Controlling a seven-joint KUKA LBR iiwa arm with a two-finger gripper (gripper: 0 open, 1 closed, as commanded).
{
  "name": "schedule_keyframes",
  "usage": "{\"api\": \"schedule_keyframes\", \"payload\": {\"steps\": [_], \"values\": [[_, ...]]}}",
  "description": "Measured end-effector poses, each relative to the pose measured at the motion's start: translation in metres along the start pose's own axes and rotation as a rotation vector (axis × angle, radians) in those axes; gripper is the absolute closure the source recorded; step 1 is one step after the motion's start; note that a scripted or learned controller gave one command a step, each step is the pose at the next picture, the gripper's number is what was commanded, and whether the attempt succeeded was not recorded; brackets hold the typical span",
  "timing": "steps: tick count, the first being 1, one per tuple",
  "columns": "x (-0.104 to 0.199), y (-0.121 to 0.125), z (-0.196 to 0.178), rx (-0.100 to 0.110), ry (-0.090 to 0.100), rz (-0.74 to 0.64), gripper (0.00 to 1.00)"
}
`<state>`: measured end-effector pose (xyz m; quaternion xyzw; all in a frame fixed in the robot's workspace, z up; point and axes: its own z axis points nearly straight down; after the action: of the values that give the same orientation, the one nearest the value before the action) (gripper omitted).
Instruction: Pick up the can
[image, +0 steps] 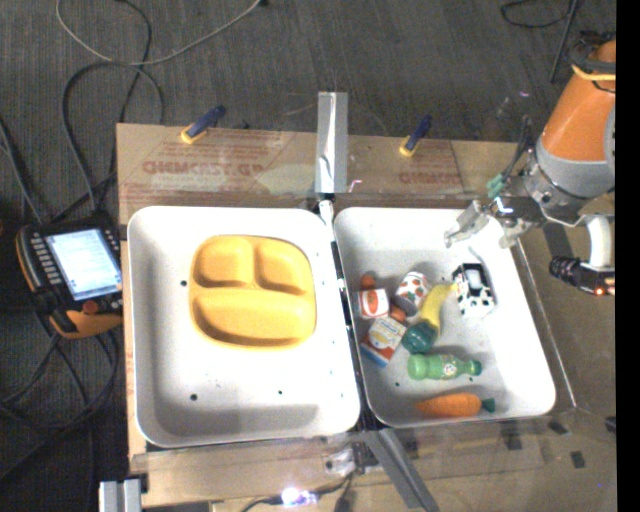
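Note:
A small red and white can (373, 301) lies at the left side of the right bin (530, 335), among other toy groceries. My gripper (487, 226) hangs over the bin's far right corner, up and to the right of the can and well apart from it. Its fingers stand open, and between them I see just the white bin floor. The orange-banded wrist (578, 128) rises behind it at the right edge.
Around the can are a white round pack (410, 291), a yellow bottle (430, 315), a carton (383, 338), a green bottle (443, 368), a carrot (455, 405) and a cow-patterned box (473, 289). The left bin (160, 400) holds a yellow divided tray (254, 290).

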<state>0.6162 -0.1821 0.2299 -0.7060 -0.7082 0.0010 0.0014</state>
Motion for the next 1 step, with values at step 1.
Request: {"api": "schedule_keyframes", "payload": {"steps": [1], "values": [[0.0593, -0.0002, 0.1377, -0.002, -0.002, -0.079, 0.00]]}}
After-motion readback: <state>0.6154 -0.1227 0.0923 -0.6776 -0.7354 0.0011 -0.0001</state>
